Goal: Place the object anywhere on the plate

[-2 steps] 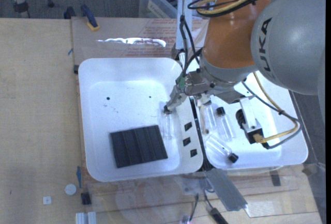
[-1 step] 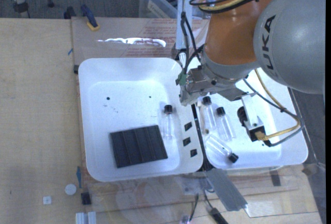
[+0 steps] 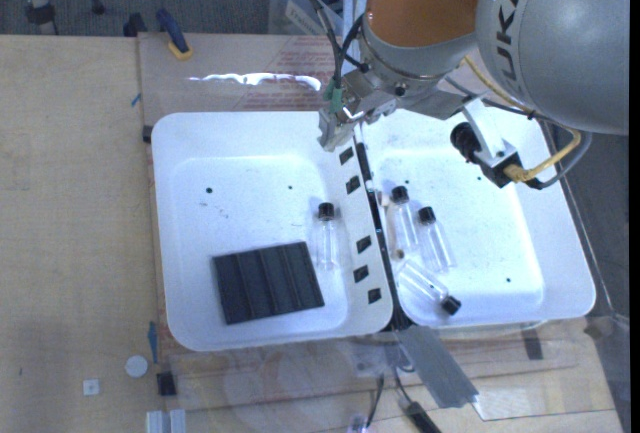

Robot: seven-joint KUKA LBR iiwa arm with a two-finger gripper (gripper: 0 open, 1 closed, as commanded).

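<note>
Four small clear bottles with black caps are seen in the two white bins. One bottle (image 3: 326,236) is lying in the left bin (image 3: 190,146), close to the divider and just right of the dark ribbed plate (image 3: 267,282), which is set flat at the near side of that bin. Bottle and plate are near each other but apart, so the placing is judged not yet done. Three more bottles are lying in the right bin (image 3: 560,266): two side by side near the divider (image 3: 402,216) (image 3: 433,236), and a third (image 3: 428,287) tipped toward the near corner.

The gripper (image 3: 340,126) is held above the far end of the divider between the bins, and nothing is seen between its fingers. Whether it is open or closed cannot be told from this angle. It is poised high and central, probably so that either bin can be reached from there.

A row of small black squares (image 3: 362,243) is seen running along the divider, likely as markers. On the grey arm (image 3: 560,11), part of the maker's lettering can be read: "KU", cut off by the top edge. No labels can be made out on the bottles. On the bare bench (image 3: 60,221) at the left, nothing is written.
</note>
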